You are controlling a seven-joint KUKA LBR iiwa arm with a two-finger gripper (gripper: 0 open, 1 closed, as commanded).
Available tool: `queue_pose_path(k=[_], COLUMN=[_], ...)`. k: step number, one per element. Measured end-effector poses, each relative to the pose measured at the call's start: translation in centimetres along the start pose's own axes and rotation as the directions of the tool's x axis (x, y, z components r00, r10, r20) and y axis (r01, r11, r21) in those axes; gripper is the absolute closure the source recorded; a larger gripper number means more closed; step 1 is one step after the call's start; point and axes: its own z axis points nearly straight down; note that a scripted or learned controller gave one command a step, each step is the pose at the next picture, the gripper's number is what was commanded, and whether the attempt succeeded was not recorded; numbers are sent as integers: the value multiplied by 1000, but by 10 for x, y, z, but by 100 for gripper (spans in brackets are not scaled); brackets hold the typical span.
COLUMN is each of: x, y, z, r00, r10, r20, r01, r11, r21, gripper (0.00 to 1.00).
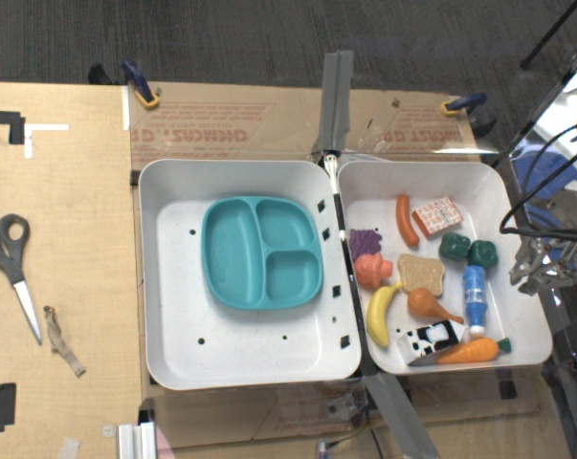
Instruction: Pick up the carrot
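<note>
The bench (49,189) is light wood on the left, with cardboard under two white bins. The left bin (164,352) holds a teal divided plate (263,252) with three compartments. The right bin (518,208) sits touching it along the middle seam and is crowded with toy food.

At the far right edge, just outside the right bin, a tangle of metal parts and cables marks the gripper (539,266); from here it is too cluttered to tell how it stands.

The carrot (470,351) lies on its side along the near wall of the right bin, green top pointing right. Its left tip touches a black-and-white piece (430,338). Just above stands a blue bottle (474,296), and to the left an orange pear-like piece (428,304), a slice of bread (421,274) and a banana (380,314). Farther back lie a sausage (406,220), a pink-and-white packet (436,215), two dark green lumps (468,250), purple grapes (366,241) and an orange-pink fruit (371,271).

On the bare wood to the left lie scissors (12,266) and a strip of tape (63,340), well apart from both bins.
</note>
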Motion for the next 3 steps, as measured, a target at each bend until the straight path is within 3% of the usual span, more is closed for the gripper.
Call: queue_pose_path(k=[1, 2, 3], x=[-32, -52, -4], y=[-18, -31, -2], z=[72, 33, 42], r00=[910, 801, 667], r10=[-415, -599, -745], r20=[0, 2, 2], r01=[415, 599, 745], r11=[910, 801, 667], r21=[-3, -2, -5], gripper=[100, 100, 100])
